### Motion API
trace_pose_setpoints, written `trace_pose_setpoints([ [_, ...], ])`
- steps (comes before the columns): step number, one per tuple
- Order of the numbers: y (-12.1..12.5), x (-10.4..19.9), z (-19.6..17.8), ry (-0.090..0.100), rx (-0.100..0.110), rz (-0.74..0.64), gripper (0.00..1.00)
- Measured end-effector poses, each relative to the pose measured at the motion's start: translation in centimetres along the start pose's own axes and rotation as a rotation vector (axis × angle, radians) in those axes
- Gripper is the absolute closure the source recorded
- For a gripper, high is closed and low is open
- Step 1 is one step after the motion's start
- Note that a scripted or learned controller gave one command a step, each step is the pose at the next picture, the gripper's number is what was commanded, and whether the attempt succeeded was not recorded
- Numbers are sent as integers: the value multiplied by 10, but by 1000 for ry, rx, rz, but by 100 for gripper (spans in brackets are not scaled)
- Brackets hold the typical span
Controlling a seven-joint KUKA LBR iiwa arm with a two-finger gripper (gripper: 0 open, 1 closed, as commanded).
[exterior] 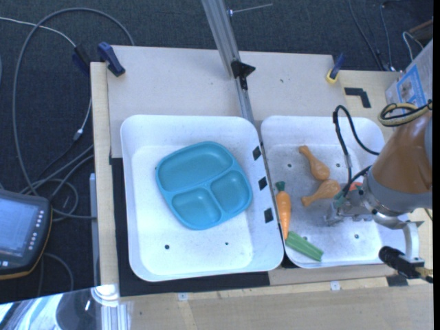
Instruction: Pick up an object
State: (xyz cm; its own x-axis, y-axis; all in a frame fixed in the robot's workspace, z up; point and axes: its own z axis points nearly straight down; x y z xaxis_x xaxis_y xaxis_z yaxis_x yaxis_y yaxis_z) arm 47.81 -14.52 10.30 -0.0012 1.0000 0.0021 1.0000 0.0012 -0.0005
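A big tan bench (206,81) fills the middle of the picture. On it sit two white bins side by side. The left bin (137,205) holds a blue plate (203,183) with three parts in it, lying near the middle of that bin. The right bin (309,133) sits in the lower right part of the picture.

The grey and orange arm (405,163) comes in from the right edge and bends down over the right bin. Its gripper (342,212) hangs low over the bin floor, and I cannot tell how it is set.

Two brown chicken legs lie in the right bin: one (314,163) higher up, the other (323,192) just left of the gripper. An orange carrot (282,209) lies along the bin's left wall. A small green piece (304,246) lies just below the carrot, at the bottom rim
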Motion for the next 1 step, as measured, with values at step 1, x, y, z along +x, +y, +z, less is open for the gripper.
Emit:
trace_pose_setpoints([
  [1,10,1,-59,-4,-7,-1,100],
])
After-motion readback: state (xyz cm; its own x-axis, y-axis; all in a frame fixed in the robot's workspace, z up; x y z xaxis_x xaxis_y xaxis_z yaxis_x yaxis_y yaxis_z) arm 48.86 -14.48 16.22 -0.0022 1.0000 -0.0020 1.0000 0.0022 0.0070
